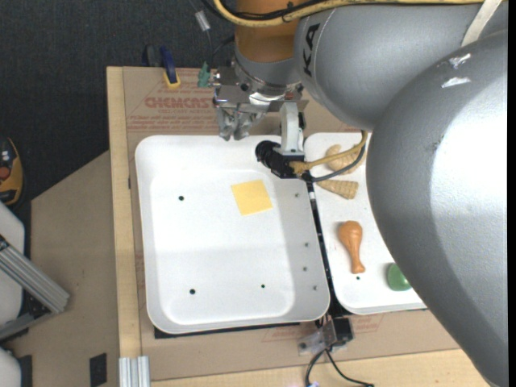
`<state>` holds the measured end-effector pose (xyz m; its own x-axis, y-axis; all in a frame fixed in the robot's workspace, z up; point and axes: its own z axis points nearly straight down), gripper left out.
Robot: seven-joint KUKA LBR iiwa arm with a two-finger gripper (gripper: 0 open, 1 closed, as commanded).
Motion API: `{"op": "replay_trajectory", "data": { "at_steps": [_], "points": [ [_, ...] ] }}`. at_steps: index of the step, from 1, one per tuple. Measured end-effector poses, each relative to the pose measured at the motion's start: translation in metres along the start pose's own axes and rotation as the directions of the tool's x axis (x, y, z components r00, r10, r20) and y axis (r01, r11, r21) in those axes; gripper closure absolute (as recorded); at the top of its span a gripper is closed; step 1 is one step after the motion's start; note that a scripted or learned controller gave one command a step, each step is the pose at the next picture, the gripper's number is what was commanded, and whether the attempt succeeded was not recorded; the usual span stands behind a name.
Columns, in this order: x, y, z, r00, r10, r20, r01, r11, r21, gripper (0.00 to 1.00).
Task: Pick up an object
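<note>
The grey arm [435, 135] bulks nearest the camera, filling the frame from about one o'clock round to five. Beyond it the gripper [234, 123] hangs over the far rim of the left bin [161, 216], at about twelve o'clock of that bin. Whether anything sits between its jaws, or how they stand, I cannot tell from this angle.

A flat yellow square [251, 197] lies alone in the left bin, toward its one o'clock corner and near the gripper. In the right bin [355, 297] lie a drumstick-shaped toy [351, 244] at the middle, a green object [397, 277] at about five o'clock of it, and a tan cone [339, 189] near the far end.

The yellow square looks the nearest candidate. Being thin and flat, it likely calls for a descent squarely over its middle, jaws astride two opposite edges and pressed right to the bin floor before closing; a shallow reach would probably slide off it.
</note>
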<state>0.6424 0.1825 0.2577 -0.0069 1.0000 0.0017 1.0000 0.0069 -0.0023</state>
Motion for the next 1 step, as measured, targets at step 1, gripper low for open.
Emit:
{"op": "replay_trajectory", "data": {
  "at_steps": [1],
  "points": [
    [0.0458,-0.0465,0.0611,1.000,0.001,0.002,-0.001,1.000,0.008,1.00]
  ]
}}
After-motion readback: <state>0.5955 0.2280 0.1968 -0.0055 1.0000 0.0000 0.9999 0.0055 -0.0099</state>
